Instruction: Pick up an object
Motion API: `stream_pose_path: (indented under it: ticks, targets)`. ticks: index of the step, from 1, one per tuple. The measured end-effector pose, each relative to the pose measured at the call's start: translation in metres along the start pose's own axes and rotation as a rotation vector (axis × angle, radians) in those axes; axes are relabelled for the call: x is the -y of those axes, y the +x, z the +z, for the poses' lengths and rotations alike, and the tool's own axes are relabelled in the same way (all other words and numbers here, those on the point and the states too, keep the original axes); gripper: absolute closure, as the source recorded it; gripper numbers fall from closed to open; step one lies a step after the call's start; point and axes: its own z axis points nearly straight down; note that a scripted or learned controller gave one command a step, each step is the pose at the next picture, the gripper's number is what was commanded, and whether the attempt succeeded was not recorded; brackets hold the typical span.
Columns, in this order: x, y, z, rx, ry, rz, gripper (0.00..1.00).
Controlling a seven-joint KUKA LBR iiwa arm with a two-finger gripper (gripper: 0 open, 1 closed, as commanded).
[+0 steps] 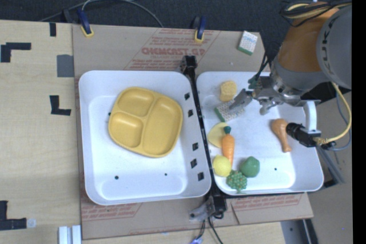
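Judging by its position, we take the small grey-green block (227, 112) just below the gripper (240, 101) as the likeliest target; it lies in the right bin (306, 177), touching or nearly touching the tips. Whether the gripper is spread or pressed together we cannot tell, so we claim no hold. The block looks light and stiff, probably smooth plastic that could slip, and we would take it across its narrow sides. Close above and to the gripper's left sits the yellow corn piece (228, 89); below it lie a pale yellow slice (217, 134) and the carrot (228, 146), then a lemon (221, 166), a green pepper (250, 166) and broccoli (237, 180). To its right lies the drumstick (280, 133). The slice crowds the block's lower edge and may get nudged. Far to the left, the yellow divided plate (145, 121) poses no obstruction.
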Motion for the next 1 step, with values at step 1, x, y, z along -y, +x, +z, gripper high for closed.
stream_pose_path:
  ticks: [1]
  targets:
    - [-0.0450,0.0149,0.0827,0.002,-0.003,0.001,0.00]
